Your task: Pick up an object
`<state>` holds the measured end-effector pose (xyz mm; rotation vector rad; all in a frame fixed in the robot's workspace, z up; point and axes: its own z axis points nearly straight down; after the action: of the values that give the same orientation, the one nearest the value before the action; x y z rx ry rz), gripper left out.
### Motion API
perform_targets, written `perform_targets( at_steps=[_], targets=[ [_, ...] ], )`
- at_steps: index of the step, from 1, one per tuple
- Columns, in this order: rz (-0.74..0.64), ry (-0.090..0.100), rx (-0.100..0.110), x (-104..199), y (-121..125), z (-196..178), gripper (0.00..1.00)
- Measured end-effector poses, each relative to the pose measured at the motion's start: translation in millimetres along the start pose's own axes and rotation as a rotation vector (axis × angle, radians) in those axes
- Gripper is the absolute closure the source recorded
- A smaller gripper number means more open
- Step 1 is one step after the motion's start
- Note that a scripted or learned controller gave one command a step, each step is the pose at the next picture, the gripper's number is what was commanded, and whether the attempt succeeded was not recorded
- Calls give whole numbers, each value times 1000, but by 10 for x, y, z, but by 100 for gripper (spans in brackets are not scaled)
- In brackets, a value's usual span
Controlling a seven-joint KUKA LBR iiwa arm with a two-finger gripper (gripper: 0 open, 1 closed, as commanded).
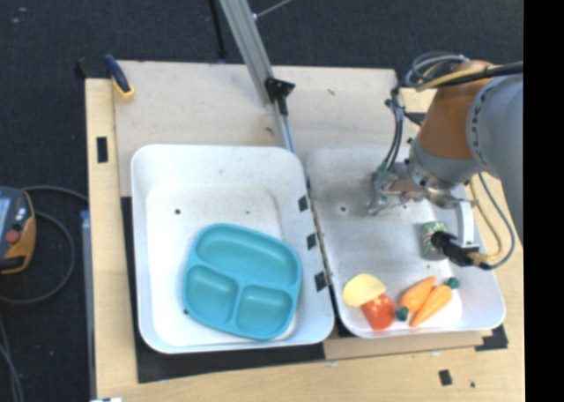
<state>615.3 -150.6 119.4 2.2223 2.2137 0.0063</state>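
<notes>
Your gripper hangs over bare bin floor right of centre; I cannot tell its grip state. The carrots, tomato and yellow piece lie at lower right, so a descent here would likely grab nothing.

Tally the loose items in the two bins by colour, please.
Blue: 1, divided plate
Yellow: 1, piece
Red: 1, piece
Orange: 2, carrots
Total: 5

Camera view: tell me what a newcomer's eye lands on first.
A blue divided tray fills the left bin. Bright toy food, a yellow piece, a red piece and carrots, crowds the right bin's near edge. The arm's orange band stands out above.
</notes>
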Motion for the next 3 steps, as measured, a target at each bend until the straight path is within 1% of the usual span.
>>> perform_targets(
  at_steps=[1, 2, 3],
  targets=[
    [-6, 0, 0, 75, -33, -522, 100],
    [-6, -1, 0, 43, -51, -968, 100],
    [-7, 0, 3, 32, -41, -1062, 100]
  ],
)
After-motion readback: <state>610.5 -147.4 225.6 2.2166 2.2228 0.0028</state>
